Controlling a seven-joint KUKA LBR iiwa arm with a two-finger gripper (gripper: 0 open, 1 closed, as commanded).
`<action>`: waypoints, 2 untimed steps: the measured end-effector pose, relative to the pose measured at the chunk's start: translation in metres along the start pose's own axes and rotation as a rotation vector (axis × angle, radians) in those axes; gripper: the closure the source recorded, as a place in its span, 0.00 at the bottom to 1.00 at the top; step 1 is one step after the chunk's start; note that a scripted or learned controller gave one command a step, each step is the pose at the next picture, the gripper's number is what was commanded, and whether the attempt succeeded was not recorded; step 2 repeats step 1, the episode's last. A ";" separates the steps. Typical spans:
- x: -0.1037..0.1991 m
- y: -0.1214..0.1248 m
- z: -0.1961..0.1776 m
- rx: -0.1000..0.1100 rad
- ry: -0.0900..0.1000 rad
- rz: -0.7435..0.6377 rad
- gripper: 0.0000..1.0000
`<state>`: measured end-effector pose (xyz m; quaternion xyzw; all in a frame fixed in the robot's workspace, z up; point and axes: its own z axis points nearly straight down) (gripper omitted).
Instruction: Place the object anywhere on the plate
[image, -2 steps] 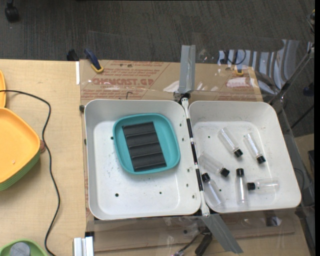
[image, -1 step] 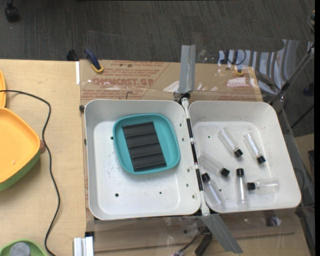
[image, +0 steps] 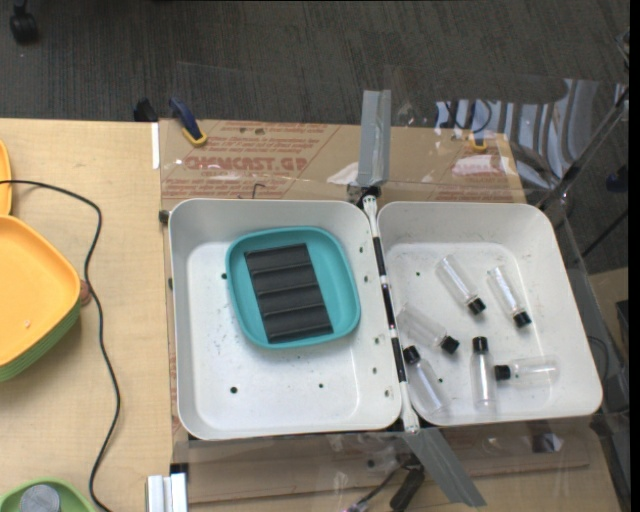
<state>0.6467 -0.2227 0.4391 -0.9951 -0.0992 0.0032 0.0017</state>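
Observation:
A teal square plate (image: 340, 295) lies in the left bin (image: 200, 330), up and slightly right of the bin's middle. A dark ribbed insert (image: 288, 291) covers its centre. Several clear plastic vials with black caps lie scattered in the right bin (image: 560, 260): one (image: 461, 283) near the top middle, another (image: 507, 295) to its right, one (image: 428, 330) left of centre, one (image: 483, 372) lower down, one (image: 527, 372) at the lower right, and one (image: 421, 375) near the divider.
A cardboard sheet (image: 300, 160) lies behind the bins. A stack of yellow and green dishes (image: 30, 300) sits at the left edge of the wooden bench, and a black cable (image: 100, 330) runs past it. A metal bracket (image: 374, 140) stands behind the divider.

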 end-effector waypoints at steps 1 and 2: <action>0.008 0.000 0.000 -0.002 0.001 -0.006 0.00; 0.008 0.000 0.000 -0.002 0.001 -0.006 0.00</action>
